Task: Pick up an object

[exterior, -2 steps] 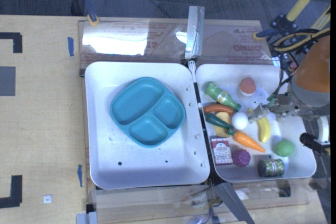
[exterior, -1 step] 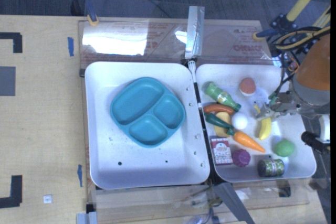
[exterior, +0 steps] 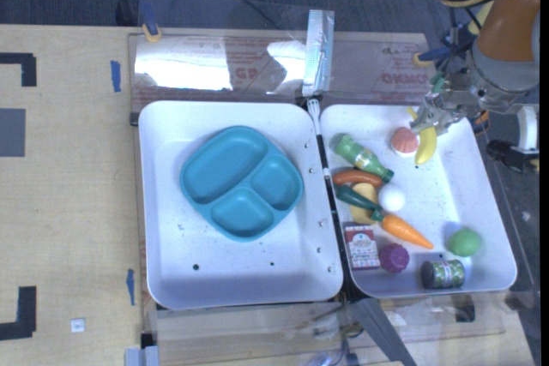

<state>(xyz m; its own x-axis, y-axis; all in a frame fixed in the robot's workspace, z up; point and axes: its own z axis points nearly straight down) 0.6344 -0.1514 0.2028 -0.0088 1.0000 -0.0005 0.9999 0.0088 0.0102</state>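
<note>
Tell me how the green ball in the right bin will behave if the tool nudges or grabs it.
The green ball looks round and smooth, so it would probably roll when nudged. It lies apart from the can, so little would stop it. Its curved surface may slip from a two-finger pinch.

Shiny plastic bins on a pale wooden bench

The two white bins look like smooth plastic, a bit shiny. The blue tray in the left bin is smooth, matt plastic. The toy carrot and green ball look like plastic too. The bench looks like light, matt wood. The far clear sheet is glossy.
</note>
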